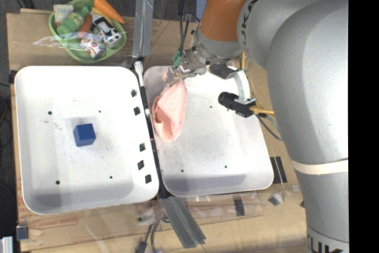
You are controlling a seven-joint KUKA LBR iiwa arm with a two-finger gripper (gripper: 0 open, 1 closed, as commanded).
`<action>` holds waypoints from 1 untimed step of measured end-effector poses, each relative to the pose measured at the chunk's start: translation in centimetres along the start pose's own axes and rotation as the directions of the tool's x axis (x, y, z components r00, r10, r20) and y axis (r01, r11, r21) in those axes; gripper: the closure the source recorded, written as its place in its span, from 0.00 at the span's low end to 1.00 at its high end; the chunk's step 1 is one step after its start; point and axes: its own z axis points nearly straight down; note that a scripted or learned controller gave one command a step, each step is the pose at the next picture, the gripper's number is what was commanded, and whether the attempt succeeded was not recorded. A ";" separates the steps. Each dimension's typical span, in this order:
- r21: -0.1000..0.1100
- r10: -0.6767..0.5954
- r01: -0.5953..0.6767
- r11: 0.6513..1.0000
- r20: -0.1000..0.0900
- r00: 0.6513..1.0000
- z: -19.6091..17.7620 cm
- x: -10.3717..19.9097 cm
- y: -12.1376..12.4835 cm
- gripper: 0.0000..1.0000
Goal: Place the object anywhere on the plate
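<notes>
A small blue cube [84,134] rests on the floor of the left bin [35,86], left of centre. A pink plate [170,108] hangs tilted on edge at the left side of the right bin [237,169], close to the wall between the bins. Its top edge sits between the fingers of my gripper [177,75], which is shut on it at the bin's back left corner. The plate's lower edge is near the bin floor; I cannot tell whether it touches.
A green bowl [74,51] with a toy carrot and several other small items stands behind the left bin. A grey bar [142,23] lies behind the divider. The arm's large body covers the right side, and a black cable fitting [234,102] juts over the right bin.
</notes>
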 end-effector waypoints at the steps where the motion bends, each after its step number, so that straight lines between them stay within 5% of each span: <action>1: -0.001 -0.007 0.007 1.000 0.000 1.000 -3.0 0.1 0.1 1.00</action>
